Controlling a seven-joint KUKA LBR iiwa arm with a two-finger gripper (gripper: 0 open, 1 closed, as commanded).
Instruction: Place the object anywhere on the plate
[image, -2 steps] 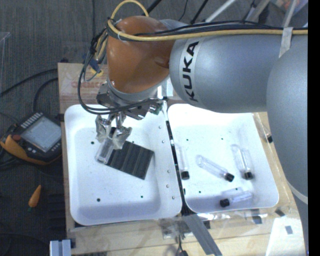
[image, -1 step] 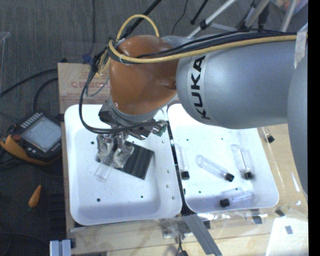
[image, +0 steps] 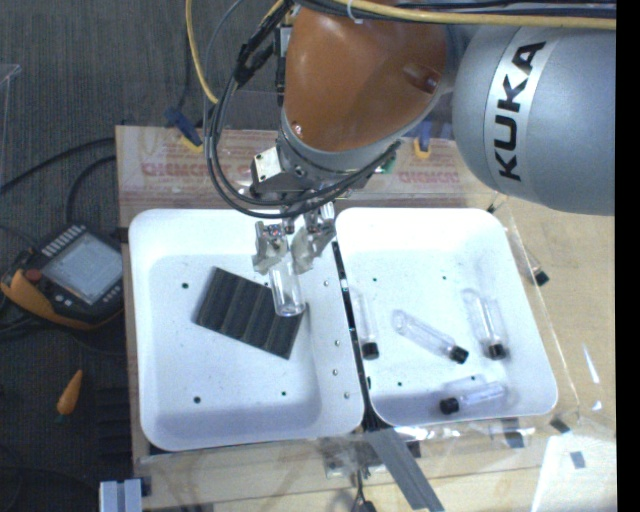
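Two-finger gripper (image: 291, 262) pinching a clear plastic tube (image: 284, 290) right over the dark ribbed rectangular plate (image: 240, 312); only release left, I'd judge.

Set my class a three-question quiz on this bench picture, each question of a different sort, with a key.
1. Fill in: ___ capped tubes lie in the right bin.
2. The dark ribbed plate lies: A) in the left bin; B) in the right bin; C) outside both bins.
3. True or false: the tool holds a clear tube upright between its fingers, over the plate's right end.

Key: 1 four; 2 A; 3 true.
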